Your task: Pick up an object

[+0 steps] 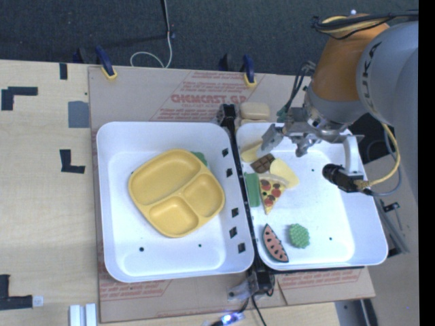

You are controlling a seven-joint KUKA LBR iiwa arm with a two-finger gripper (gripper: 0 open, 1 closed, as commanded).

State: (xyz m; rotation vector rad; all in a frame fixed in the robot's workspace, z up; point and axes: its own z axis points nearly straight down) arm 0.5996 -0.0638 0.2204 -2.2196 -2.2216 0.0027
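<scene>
Approach step: the jaws [288, 141] hang spread and empty over the right bin's [353, 250] far edge; the pizza slice [270, 193] lies just nearer, needing descent and closing

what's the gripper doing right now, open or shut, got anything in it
Gripper: open, holding nothing, above the right bin.
</scene>
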